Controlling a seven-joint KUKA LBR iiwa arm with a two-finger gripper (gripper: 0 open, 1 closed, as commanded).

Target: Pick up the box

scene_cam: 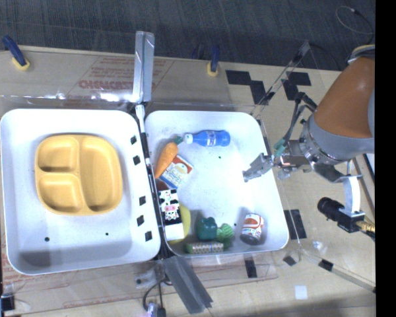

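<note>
The can [252, 228], box [171, 207] and bottle [208, 138] lie in the right bin [208, 121]; a yellow tray [79, 174] lies in the left bin [13, 177]. The tool [256, 168], grip unclear, hangs well right of the box.

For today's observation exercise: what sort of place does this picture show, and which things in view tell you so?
Most likely a robotics lab test bench. Two shallow white bins sit side by side on a board held by blue clamps, a grey and orange robot arm reaches in, and toy food such as a carrot lies in the right bin.
</note>
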